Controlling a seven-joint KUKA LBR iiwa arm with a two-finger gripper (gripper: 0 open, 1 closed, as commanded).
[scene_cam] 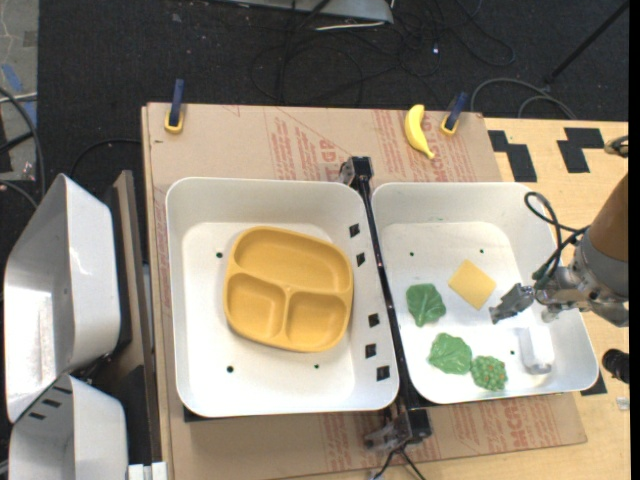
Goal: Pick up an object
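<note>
You are aiming at the stiff, light yellow foam cheese wedge (472,284), at ten o'clock from the fingers (508,306); I cannot tell their opening; pinch its flat sides

Left bin (190,298) holding a yellow divided tray (288,288), right bin (560,363) with cheese slice (472,284), three green leafy pieces (450,353) near its front edge, gripper (528,306) at its right edge, banana (419,131) on the bench's back edge

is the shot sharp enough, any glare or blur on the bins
Camera view: light is even and soft, with no hard glare on the white bins; the yellow tray and cheese slice look crisp, while the gripper at the right edge is slightly blurred and dim.
</note>
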